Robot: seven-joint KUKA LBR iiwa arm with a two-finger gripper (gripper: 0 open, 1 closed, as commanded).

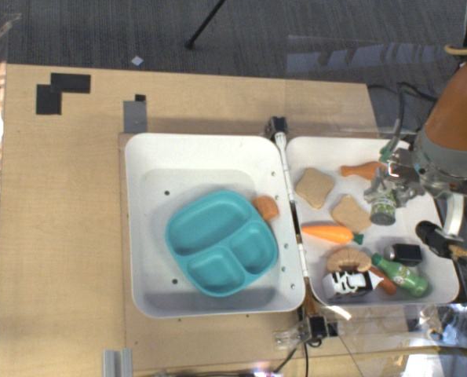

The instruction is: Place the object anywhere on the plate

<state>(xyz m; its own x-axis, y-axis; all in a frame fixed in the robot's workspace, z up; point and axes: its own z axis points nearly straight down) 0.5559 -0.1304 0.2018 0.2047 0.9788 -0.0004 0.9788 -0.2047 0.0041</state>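
Note:
A teal divided plate lies in the left bin. My gripper is over the upper right part of the right bin. A small grey-green can sits right at its tip, and the view does not show whether the can is held. A small orange piece rests against the plate's upper right rim.
The right bin holds two bread slices, an orange drumstick, a carrot, a croissant, a black-and-white item, a green bottle and a small black block.

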